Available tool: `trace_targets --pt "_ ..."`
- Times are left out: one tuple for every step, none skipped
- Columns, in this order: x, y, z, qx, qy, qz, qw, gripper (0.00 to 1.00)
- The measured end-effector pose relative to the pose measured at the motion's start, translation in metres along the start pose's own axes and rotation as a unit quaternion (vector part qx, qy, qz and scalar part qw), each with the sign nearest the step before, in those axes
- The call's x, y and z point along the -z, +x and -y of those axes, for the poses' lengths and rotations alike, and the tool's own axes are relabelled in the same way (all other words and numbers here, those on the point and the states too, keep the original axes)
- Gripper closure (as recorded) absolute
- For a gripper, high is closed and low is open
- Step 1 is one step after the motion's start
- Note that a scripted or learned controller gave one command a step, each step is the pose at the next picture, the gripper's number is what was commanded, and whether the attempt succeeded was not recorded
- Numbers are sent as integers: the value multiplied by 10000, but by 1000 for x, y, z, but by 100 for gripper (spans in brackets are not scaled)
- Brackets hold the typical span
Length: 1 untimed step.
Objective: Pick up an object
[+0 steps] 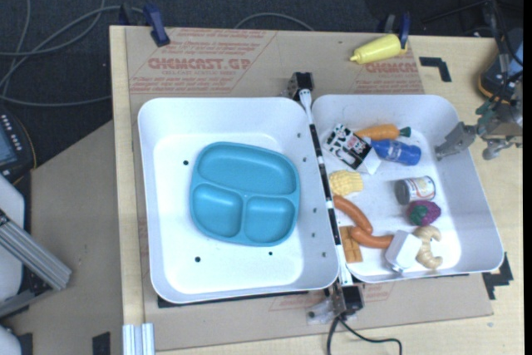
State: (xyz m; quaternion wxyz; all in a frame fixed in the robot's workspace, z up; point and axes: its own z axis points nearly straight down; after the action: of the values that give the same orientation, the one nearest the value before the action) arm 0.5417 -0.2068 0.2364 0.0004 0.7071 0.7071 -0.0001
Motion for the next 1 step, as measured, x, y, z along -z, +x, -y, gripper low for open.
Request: trace_targets --pt "-138 26 13 6 71 -36 10000 0"
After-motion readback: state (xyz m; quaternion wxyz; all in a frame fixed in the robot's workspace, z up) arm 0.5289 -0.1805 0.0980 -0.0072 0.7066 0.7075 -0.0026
